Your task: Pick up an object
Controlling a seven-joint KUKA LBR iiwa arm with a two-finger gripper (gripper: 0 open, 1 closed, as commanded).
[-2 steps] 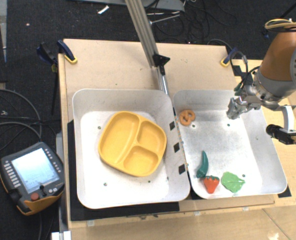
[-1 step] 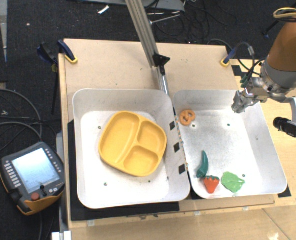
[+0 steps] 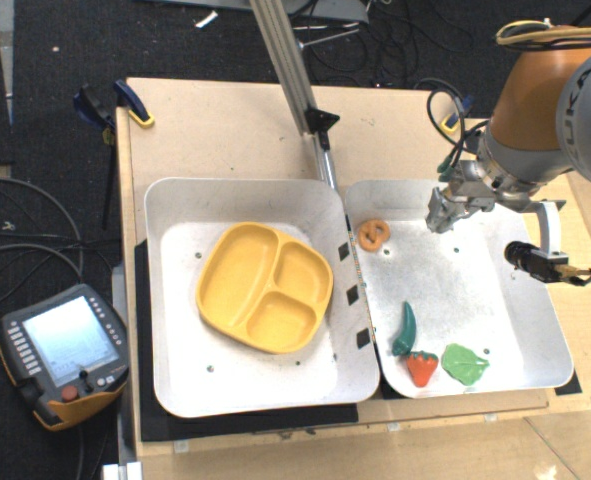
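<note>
- Camera view: gripper seen over right bin's far edge; finger state can't be told.
- Nearest pickable obj: pretzel toy, by far-left corner.
- Risk: pretzel nudged against bin wall, grasp missed.

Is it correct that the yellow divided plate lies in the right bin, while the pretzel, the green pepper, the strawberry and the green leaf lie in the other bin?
Not quite. The camera view shows the yellow divided plate in the left bin. The pretzel, green pepper, strawberry and green leaf lie in the other bin, the right one.
</note>
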